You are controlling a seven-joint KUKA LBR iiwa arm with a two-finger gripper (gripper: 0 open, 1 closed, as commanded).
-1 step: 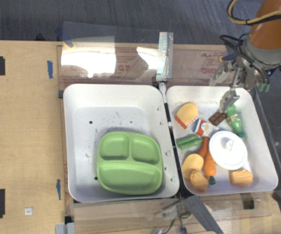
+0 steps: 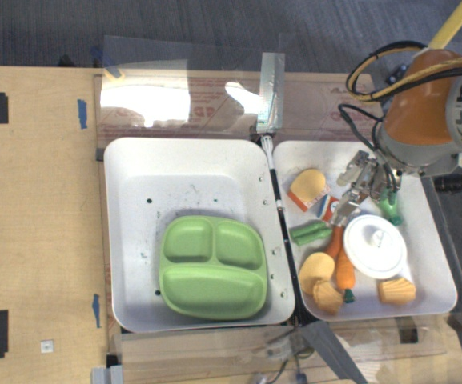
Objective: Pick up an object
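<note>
My gripper point(image 2: 357, 189) low in right bin point(image 2: 443, 290), amid toy food; jaw state not discernible. Nearest candidate: green toy vegetable point(image 2: 311, 232), just beside. Judged light, rigid, smooth plastic, slippery. Grasp across narrow middle.

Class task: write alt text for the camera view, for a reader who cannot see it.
A grey robot arm with an orange band lowers its hand into the right white bin, among toy foods, an orange carrot and a round white lid. The left white bin holds a green divided plastic tray.
</note>
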